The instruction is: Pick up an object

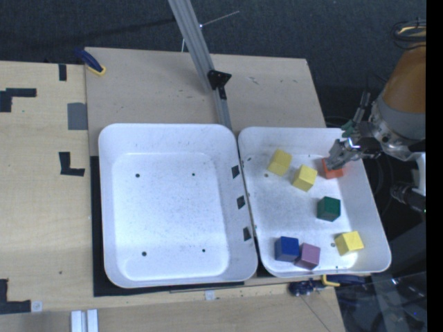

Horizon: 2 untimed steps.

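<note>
Tool (338,159) is low over the red block (333,171), right at its tip in the right bin (379,249). Can't tell tool state or whether block is grasped. Nothing lifted yet; grasp and lift remain. Other blocks sit farther off.

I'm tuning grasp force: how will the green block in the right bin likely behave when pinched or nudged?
The green block looks like a small solid cube, so probably stiff and light. Its flat faces suggest it would slide rather than roll on the right bin floor. It stands apart from its neighbours, so a nudge should move it alone.
</note>
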Each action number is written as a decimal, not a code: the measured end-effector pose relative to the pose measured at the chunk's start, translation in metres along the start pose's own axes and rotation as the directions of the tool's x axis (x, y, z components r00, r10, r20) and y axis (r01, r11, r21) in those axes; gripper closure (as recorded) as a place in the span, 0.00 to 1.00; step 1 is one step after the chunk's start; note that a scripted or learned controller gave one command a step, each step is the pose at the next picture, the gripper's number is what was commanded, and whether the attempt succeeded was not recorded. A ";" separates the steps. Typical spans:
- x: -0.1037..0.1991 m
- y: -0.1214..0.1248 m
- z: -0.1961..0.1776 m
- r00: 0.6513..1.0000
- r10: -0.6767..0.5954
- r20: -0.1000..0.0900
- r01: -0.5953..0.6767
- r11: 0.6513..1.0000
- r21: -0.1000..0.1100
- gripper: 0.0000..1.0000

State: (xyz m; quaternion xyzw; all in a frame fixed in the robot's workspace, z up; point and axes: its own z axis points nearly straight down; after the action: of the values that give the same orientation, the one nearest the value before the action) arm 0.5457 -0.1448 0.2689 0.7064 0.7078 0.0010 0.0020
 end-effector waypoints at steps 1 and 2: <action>0.056 0.000 0.015 1.000 -0.004 -0.003 0.004 1.000 0.006 1.00; 0.109 0.013 0.014 1.000 -0.005 -0.003 0.005 1.000 0.005 1.00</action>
State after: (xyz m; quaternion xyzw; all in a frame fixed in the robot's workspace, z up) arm 0.5582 -0.0358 0.2545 0.7045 0.7097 0.0002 -0.0010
